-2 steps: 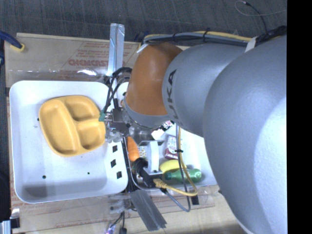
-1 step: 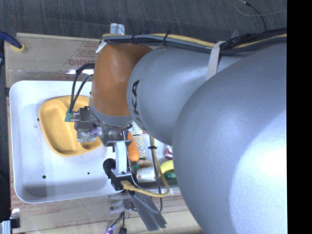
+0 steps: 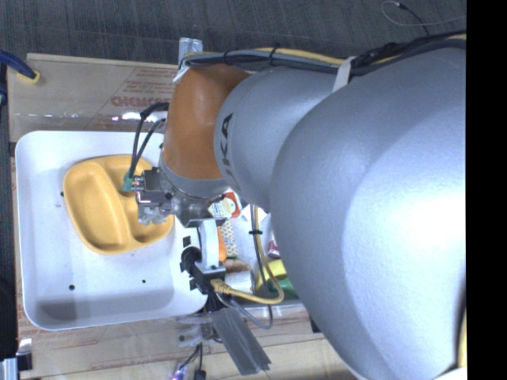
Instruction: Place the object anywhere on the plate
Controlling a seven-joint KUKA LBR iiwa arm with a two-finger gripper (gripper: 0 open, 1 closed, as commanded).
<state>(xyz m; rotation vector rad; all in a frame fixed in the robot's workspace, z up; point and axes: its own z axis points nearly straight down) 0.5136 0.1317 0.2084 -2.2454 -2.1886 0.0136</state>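
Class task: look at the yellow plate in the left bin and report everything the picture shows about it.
The yellow plate is a shallow, rounded dish with a raised rim and a sunken middle, looking like smooth matte plastic. It lies flat and upright in the left white bin, toward its upper half. Its right edge is hidden under the arm's wrist, so contact there cannot be judged. The visible part holds nothing.

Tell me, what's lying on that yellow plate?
The visible part of the yellow plate looks bare. Its right edge is covered by the arm's wrist, so anything lying there is hidden.
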